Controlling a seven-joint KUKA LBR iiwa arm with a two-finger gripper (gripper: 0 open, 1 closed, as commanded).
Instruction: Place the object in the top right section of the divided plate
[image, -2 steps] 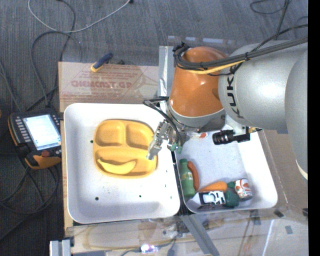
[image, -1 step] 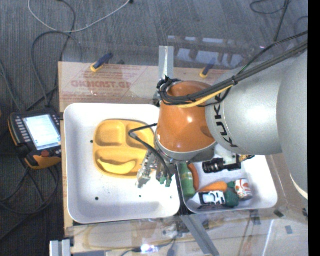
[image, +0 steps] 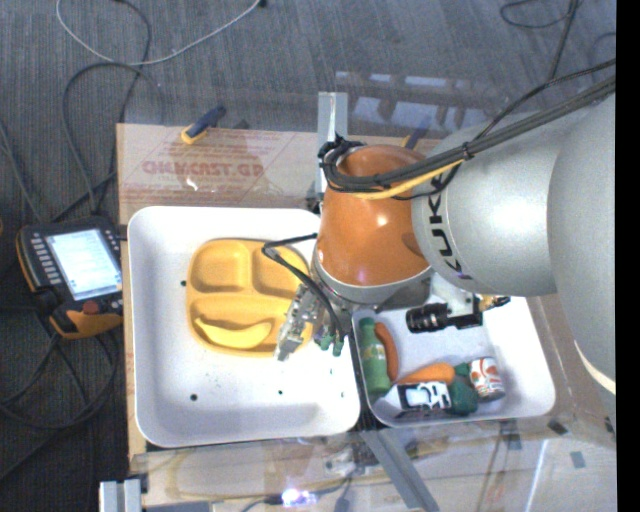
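1. Left bin (image: 150, 400): the yellow divided plate (image: 235, 295) lies flat in the middle, nearer the far edge than the near one.
2. Gripper (image: 298, 328) hangs over the plate's right rim, at the near-right corner of the plate. Open or closed: can't tell, too blurred and partly under the wrist. Can't make out anything held in it.
3. The plate's top right section (image: 280, 262) sits just beyond the gripper, with a black cable (image: 285, 250) crossing above it.
4. Can't tell which item is the one to place. The loose items are all in the right bin (image: 535, 385).
5. Green bottle (image: 375, 360): against the right bin's left wall, long axis running far to near, parallel to that wall.
6. Carrot (image: 425, 374): lying crosswise, long axis left to right, slightly tilted, just beside the bottle's near end.
7. Can (image: 486, 376): near-right of the carrot, close to the bin's near edge.
8. A black-and-white item (image: 425, 397) lies along the near wall.
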